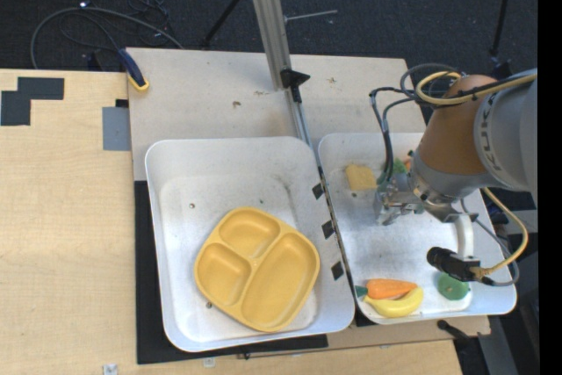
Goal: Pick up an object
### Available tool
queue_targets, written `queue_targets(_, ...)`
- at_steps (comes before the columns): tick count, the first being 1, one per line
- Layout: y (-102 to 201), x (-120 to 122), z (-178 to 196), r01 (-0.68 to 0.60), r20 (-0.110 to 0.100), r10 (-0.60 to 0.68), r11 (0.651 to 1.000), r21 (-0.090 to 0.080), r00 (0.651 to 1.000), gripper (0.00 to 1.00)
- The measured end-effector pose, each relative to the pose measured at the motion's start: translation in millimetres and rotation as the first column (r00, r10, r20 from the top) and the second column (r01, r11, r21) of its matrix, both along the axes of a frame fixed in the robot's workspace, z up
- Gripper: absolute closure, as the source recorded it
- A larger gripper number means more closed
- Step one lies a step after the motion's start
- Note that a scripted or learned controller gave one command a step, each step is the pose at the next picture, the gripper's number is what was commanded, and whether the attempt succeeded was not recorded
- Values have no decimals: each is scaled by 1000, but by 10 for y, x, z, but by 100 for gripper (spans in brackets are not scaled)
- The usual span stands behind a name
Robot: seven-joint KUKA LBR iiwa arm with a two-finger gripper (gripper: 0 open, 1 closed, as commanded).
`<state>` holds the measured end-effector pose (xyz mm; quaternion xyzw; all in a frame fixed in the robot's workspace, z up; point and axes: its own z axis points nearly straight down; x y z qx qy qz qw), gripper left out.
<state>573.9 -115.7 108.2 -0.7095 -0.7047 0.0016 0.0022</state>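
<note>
A pale bench (pixel 219 92) on dark cabled floor bears two shallow white bins: the left bin (pixel 167 189) holds one yellow three-compartment plastic tray (pixel 256 268). The right bin (pixel 386 250) holds the gripper (pixel 392 211), grip indiscernible, one orange carrot (pixel 391 288), one yellow banana (pixel 397 305), one pale yellow block (pixel 361 178).

The arm (pixel 479 136) is cut off by the frame's right side, so its base is out of view. The wrist covers much of the right bin (pixel 399 263), including its far right corner. The gripper (pixel 392 211) is small and dark; its finger state cannot be determined. A green object (pixel 402 164) behind the cables is mostly hidden and unidentifiable. A second green object (pixel 453 286) is partly covered by a black part (pixel 450 262). The pale yellow object (pixel 361 178) is too blurred to identify.
</note>
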Motion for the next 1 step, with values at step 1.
queue_targets(1,-6,-1,419,-2,6,2,1000,-1,1000,100)
